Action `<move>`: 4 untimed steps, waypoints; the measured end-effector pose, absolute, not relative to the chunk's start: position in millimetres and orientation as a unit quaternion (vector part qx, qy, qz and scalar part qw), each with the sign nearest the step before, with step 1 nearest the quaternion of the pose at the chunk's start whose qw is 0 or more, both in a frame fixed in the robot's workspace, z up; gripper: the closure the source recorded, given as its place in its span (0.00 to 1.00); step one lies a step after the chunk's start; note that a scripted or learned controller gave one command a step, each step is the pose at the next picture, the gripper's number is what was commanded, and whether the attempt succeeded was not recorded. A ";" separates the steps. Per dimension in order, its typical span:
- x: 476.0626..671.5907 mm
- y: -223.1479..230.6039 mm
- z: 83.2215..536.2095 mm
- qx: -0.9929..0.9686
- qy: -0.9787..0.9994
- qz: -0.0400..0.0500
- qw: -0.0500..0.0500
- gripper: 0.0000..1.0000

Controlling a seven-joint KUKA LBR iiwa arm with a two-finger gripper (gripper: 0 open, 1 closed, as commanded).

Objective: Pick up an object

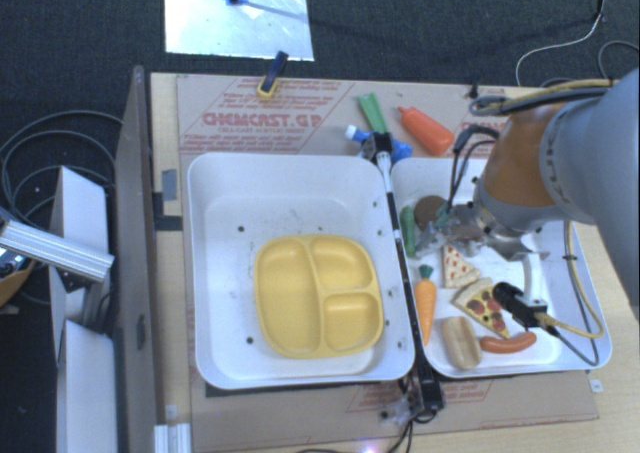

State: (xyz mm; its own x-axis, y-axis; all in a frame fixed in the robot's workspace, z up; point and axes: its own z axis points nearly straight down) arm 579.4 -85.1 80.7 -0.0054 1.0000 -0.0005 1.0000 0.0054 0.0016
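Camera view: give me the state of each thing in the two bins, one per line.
Yellow tray: lying flat in the left bin, compartments up.
Carrot: lying along the right bin's left wall.
Two pizza slices: flat, side by side.
Sausage: lying near the front wall.
Bun: lying beside the sausage.
Gripper: low over the right bin's far end.

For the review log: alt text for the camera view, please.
The grey arm's end effector is low in the right bin, among toy pizza slices, a carrot and a sausage. The left bin holds a yellow divided tray.
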 end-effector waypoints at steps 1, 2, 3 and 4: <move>672.6 -112.5 86.5 0.705 0.709 0.003 0.006 0.00; 623.1 -104.1 84.3 0.707 0.707 0.000 -0.001 0.00; 652.5 -87.4 85.3 0.705 0.709 0.002 0.002 0.00; 627.6 -116.8 84.4 0.707 0.707 0.000 0.000 0.00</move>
State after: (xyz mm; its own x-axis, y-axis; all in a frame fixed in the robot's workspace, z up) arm 627.6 -116.8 84.4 0.0010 1.0000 -0.0005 1.0000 -0.0010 -0.0006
